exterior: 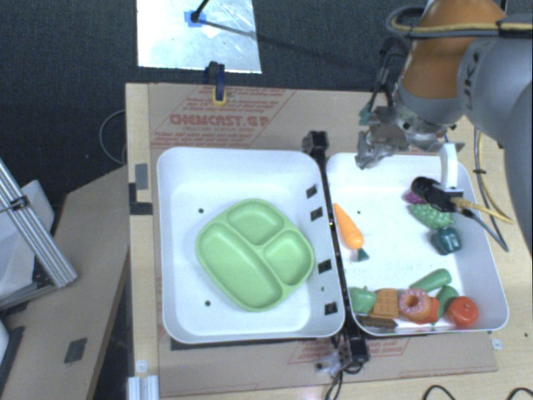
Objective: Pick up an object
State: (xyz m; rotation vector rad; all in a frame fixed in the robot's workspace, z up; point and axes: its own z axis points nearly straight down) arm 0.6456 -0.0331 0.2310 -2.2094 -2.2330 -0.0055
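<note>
Two shallow white bins sit side by side on a bench, seen from above at a slant.

Nearest the viewer, along the front edge of the right-hand bin (391,248), lies a row of toy food: a green piece (360,297), a tan waffle (385,303), a pink donut (414,304) and a red tomato (463,310). A green pepper (430,280) lies just behind the donut.

Farther back, on that bin's right side, are a teal block (446,241), a bumpy green vegetable (430,216) and a small purple piece (414,196). An orange carrot (348,227) lies against the bin's left wall.

The left-hand bin (183,182) holds a pale green divided plate (254,252) near its middle.

Beyond the toys, the grey arm (500,65) with its orange band reaches in from the right. Its gripper (372,155) hangs over the far left corner of the right-hand bin, apart from every toy. Whether it is clenched or released cannot be told from this angle.

Behind the bins, a cardboard sheet (221,119) with red print covers the bench. A blue clamp (216,77) grips its far edge. Farthest away, a shiny silver sheet (200,23) lies on the dark floor.
</note>
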